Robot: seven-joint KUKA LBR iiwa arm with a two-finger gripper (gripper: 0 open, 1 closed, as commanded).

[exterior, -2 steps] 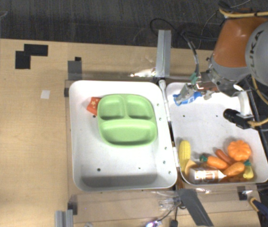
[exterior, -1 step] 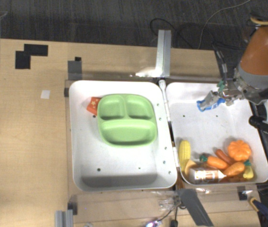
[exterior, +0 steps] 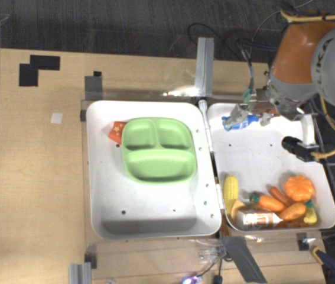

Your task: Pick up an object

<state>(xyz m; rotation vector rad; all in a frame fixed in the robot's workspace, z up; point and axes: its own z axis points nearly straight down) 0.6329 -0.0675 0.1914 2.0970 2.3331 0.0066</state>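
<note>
So the grey arm with the orange band (exterior: 309, 46) comes in from the right and its pincer (exterior: 254, 108) sits over the far edge of the right white bin (exterior: 273, 152). There's a small blue and white object (exterior: 238, 122) right at the pincer's tip, near that bin's far left corner. It looks like it could be between the fingers, but honestly I can't tell whether the pincer is spread or pressed together, or really pinching it.

The rest of the stuff in the right bin is piled along the near edge: a yellow plastic corn cob (exterior: 230, 191) by the near left corner, a couple of orange toy carrots (exterior: 279, 203), a small orange pumpkin (exterior: 299, 187) towards the near right corner, and a white bottle with a dark label (exterior: 260, 219) lying on its side right against the near wall.

The left white bin (exterior: 149, 218) holds a green divided plastic plate (exterior: 158, 148) in its far half, with a small red and orange thing (exterior: 116, 132) poking out from under the plate's left edge. Both bins sit side by side on the light wooden bench (exterior: 31, 176).
</note>
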